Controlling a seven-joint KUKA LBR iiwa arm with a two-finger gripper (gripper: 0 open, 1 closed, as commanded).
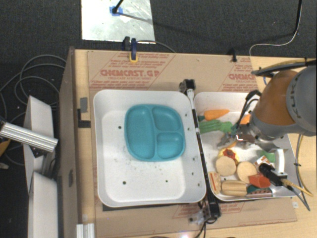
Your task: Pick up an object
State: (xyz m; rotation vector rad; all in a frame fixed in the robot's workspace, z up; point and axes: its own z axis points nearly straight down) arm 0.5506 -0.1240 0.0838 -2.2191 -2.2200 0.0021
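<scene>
The green toy vegetable (217,127) lies in the right bin (213,192), just under the orange carrot (216,114). It looks light, stiff and smooth, likely slippery; its narrow middle seems the best hold. The gripper (237,138) hangs just beside it, whether parted or closed I cannot tell.

Bright, even overhead light is washing both white bins (111,133), glare is flaring on the foil sheet (118,13) at twelve o'clock, and focus is staying slightly soft throughout.
</scene>
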